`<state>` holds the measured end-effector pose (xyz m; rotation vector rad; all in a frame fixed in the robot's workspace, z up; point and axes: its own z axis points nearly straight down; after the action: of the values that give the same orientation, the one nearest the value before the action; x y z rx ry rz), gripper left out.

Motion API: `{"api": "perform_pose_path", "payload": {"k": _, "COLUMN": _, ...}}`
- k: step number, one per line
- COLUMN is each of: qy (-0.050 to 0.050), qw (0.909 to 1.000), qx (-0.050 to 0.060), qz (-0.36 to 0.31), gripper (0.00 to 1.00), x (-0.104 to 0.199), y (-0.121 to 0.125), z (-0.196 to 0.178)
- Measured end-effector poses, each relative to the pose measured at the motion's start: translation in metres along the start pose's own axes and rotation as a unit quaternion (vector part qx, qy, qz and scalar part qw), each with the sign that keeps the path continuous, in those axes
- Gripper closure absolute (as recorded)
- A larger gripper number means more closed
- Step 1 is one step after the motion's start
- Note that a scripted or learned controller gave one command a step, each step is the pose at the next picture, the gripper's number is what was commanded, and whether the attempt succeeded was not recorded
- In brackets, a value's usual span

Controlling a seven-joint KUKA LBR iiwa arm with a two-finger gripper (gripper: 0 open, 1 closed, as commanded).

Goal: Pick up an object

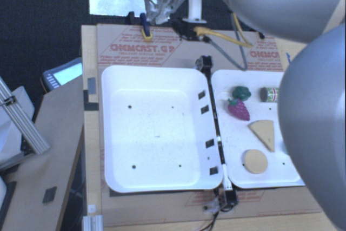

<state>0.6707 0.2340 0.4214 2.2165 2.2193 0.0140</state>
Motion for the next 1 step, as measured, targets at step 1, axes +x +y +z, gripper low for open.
{"api": "perform_pose_path", "payload": {"k": 1, "qy": -0.003, "qw": 0.9999, "qx": 0.01, "qz": 0.001, "gripper": 1.0, "x": -0.0205, "y": -0.0783, "z": 0.0897}}
